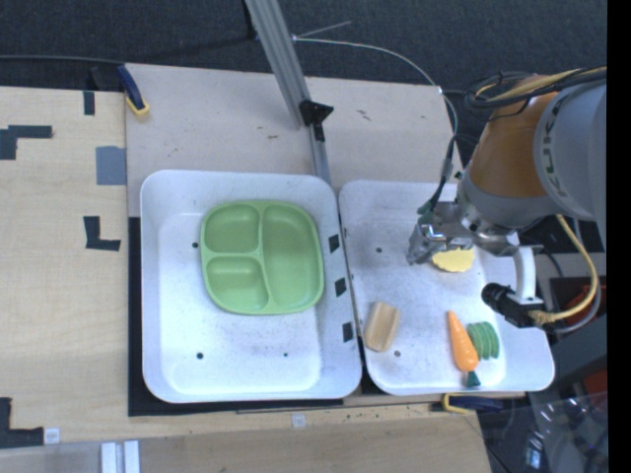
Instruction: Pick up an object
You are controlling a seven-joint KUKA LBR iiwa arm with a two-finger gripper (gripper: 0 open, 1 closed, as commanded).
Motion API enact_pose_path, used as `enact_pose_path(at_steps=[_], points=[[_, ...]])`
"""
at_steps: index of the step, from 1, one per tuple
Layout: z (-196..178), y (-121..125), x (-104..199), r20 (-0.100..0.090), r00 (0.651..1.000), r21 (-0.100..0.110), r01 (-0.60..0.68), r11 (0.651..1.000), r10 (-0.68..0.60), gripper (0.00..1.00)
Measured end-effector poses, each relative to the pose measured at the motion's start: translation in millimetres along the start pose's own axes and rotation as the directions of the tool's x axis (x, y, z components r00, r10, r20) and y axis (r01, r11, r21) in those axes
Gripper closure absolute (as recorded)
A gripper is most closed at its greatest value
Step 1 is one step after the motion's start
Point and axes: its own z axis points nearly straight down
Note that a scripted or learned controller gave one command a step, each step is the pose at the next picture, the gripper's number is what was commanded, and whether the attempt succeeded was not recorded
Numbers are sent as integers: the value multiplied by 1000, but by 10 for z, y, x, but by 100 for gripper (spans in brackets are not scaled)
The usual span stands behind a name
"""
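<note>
In the right bin (394, 210) my gripper (428, 247) hangs low over the floor, just left of a pale yellow piece (455, 261) that lies against its right side. A tan bread-like block (381, 325) rests near the bin's front left. An orange carrot (460, 340) and a green ribbed piece (484, 339) lie side by side at the front right. The arm's grey and orange wrist (513, 161) covers the bin's back right part.
The left bin (168, 264) holds a green divided plate (262, 255). A grey metal pole (281, 52) slants over the bench behind the bins. Cables (567, 284) hang by the right bin's right edge.
</note>
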Motion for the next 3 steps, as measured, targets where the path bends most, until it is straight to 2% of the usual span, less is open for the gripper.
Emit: enact_pose_path(at_steps=[1, 2, 3], points=[[-442, 32, 63, 0, 1000, -1, 1, 1000, -1, 100], [-437, -25, 649, -2, 1000, 5, 5, 1000, -5, 100], [-358, -179, 1082, -1, 1000, 6, 3, 1000, -3, 100]])
